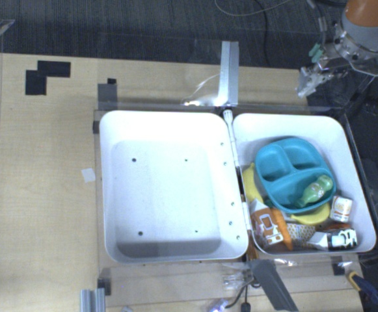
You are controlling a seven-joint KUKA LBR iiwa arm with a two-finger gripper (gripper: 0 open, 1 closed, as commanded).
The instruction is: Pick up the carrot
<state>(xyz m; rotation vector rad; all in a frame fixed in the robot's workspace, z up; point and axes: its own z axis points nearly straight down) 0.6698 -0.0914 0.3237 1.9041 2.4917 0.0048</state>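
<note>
The carrot (282, 229) is a small orange piece lying at the front of the right bin (351, 149), pressed against a brown printed packet (265, 226) on its left. My gripper (311, 78) hangs high above the bench behind the right bin's far right corner, well away from the carrot, with nothing visibly in it. The orange band of the arm (373, 2) sits at the top right.
A blue divided plate (291, 168) holding a green object (317, 190) lies over a yellow item (250, 184) in the right bin. A small white jar (341, 208) and a black-and-white tube (337, 240) lie near the front right. The left bin (162, 187) stands beside it.
</note>
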